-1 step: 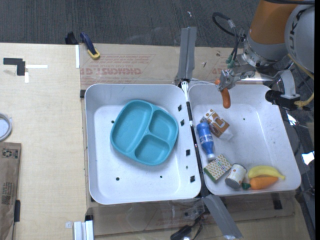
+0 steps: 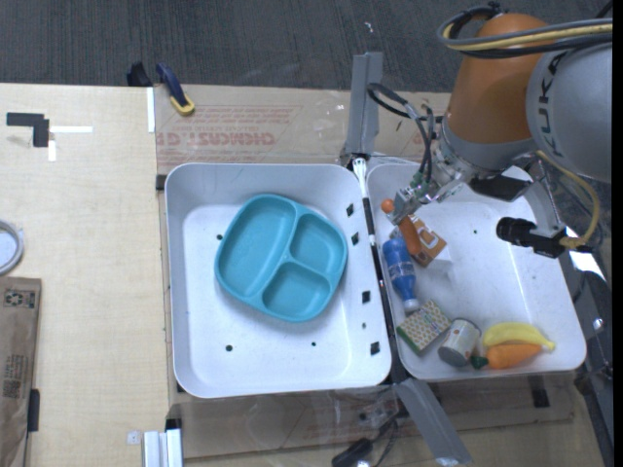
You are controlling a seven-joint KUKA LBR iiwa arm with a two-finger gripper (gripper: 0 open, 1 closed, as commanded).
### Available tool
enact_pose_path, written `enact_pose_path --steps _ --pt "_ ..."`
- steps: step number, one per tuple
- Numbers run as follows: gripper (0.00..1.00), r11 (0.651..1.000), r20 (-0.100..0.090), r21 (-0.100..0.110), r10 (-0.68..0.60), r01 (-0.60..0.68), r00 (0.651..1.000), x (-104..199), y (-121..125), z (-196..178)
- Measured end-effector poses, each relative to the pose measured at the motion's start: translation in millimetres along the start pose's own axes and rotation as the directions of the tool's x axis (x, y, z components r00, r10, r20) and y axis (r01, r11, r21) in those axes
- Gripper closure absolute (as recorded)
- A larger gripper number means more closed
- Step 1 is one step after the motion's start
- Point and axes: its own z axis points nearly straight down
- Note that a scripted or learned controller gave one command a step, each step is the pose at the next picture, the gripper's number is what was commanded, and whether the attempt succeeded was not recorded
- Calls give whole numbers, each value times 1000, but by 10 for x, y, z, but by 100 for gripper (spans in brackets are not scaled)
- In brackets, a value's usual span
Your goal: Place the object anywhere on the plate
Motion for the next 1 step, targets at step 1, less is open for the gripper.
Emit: enact_pose_path --steps 1 --pt "100 995 0 1 102 -102 995 723 382 108"
